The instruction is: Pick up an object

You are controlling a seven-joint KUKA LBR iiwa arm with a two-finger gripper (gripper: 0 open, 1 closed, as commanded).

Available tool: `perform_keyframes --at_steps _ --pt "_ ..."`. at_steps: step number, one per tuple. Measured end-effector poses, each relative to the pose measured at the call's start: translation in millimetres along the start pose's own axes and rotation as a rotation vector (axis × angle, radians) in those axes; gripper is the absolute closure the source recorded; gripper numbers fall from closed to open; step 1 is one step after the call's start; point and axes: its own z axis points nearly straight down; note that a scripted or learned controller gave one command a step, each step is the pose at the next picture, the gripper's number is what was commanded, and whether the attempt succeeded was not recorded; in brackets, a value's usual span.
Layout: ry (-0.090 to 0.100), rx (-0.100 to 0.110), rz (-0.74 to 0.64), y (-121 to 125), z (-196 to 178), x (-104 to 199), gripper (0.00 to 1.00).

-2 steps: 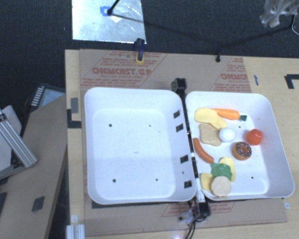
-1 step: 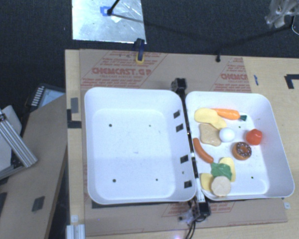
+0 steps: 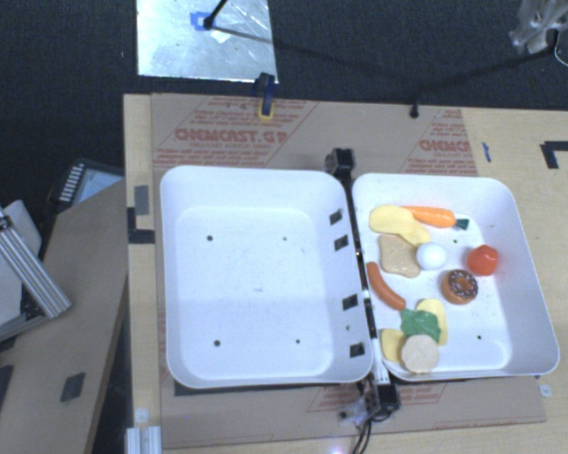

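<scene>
Dark carpet surrounds the bench (image 3: 218, 130), where toy foods crowd the right bin (image 3: 521, 244); the tomato (image 3: 483, 259) sits apart, likely the easiest grasp. At the far right the gripper (image 3: 547, 15) hangs clear of both bins, and I cannot tell whether it is open or closed.

Both shallow bins look like smooth white plastic with a soft sheen: the left bin (image 3: 256, 287) and the right bin (image 3: 521, 282). They rest on a matt brown cardboard sheet (image 3: 237, 130) with red print, which lies on a pale wooden-looking table (image 3: 137, 140). At 12 o'clock a shiny metallic sheet (image 3: 204, 26) sits on dark, rough carpet (image 3: 47, 64). In the right bin the toy food looks like smooth plastic: the orange carrot (image 3: 428, 216), glossy white egg (image 3: 431, 255), red tomato (image 3: 483, 259), orange-red sausage (image 3: 385, 287) and the matt tan bread slice (image 3: 399, 255). At 9 o'clock, ribbed bare-metal rails (image 3: 24, 268) gleam dully.
</scene>
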Motion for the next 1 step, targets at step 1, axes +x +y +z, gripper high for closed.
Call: perform_keyframes --at_steps 1 --pt "0.0 0.0 0.0 0.0 0.0 -8.8 1.0"
